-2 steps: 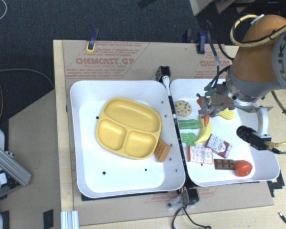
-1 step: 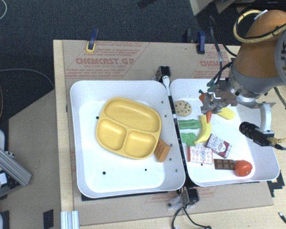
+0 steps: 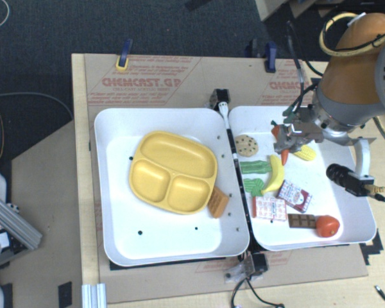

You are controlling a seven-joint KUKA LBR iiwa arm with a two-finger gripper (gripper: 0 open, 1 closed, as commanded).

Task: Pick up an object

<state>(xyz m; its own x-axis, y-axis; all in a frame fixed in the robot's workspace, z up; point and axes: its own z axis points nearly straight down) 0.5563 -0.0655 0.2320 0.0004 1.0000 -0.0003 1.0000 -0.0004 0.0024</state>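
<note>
Corn cob [image 3: 303, 152] upper right of frame | gripper [image 3: 284, 147] just beside it, fingers' state untellable | advice: centre over cob, avoid banana [image 3: 275, 174]

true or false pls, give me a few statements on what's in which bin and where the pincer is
1. The yellow divided plate lies in the left bin. True.
2. The cookie lies in the left bin. False: it is in the right bin.
3. The pincer is over the right bin. True.
4. The tomato sits at the right bin's far edge. False: it is near the front edge, beside the chocolate bar.
</note>
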